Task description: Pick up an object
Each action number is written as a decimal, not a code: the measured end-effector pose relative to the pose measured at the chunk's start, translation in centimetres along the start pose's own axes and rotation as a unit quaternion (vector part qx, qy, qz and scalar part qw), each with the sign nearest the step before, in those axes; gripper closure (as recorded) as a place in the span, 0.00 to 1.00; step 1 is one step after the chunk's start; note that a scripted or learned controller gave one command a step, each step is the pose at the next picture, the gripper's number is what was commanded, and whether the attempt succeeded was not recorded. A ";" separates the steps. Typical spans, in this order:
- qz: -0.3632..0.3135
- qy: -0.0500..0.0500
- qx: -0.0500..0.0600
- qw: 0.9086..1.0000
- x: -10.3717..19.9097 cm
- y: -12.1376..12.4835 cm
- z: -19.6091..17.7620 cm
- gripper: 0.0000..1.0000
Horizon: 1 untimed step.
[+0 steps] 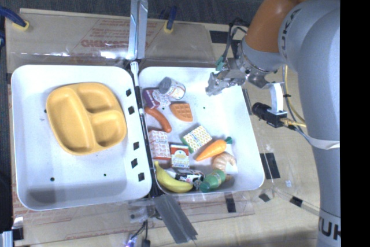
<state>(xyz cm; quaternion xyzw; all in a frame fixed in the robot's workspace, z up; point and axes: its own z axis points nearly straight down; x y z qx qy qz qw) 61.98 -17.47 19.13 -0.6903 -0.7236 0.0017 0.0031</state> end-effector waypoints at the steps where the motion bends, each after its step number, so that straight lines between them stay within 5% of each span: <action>1: 0.000 0.000 0.000 1.000 0.0 0.0 0.0 0.00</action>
